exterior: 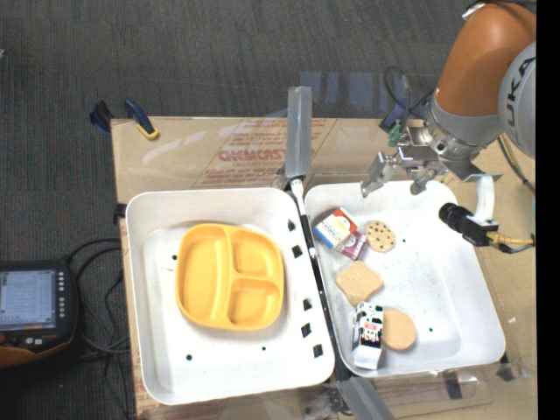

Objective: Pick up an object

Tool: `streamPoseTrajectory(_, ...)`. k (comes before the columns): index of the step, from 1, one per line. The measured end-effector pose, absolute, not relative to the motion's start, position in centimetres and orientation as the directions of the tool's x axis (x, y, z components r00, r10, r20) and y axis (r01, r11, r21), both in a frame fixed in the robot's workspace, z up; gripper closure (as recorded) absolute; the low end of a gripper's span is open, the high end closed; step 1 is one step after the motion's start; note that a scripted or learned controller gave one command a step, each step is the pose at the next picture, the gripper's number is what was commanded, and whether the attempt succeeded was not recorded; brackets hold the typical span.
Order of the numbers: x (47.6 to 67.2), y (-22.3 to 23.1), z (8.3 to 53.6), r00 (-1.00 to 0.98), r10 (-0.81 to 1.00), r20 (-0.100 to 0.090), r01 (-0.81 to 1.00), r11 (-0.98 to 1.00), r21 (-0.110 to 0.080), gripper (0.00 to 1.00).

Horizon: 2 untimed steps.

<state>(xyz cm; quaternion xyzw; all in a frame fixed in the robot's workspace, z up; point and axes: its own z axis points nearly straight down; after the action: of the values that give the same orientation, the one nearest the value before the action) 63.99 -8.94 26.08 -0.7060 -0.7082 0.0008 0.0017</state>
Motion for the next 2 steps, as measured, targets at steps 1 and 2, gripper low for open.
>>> streamPoseTrajectory(1,64.5,-8.5,11.5,-0.001,1.0,0.002,1.0,0.001,0.001,0.0)
streamPoseTrajectory(2,57.2,-8.2,8.6,0.0,1.0,0.002,1.0,0.0,-0.006,0.0)
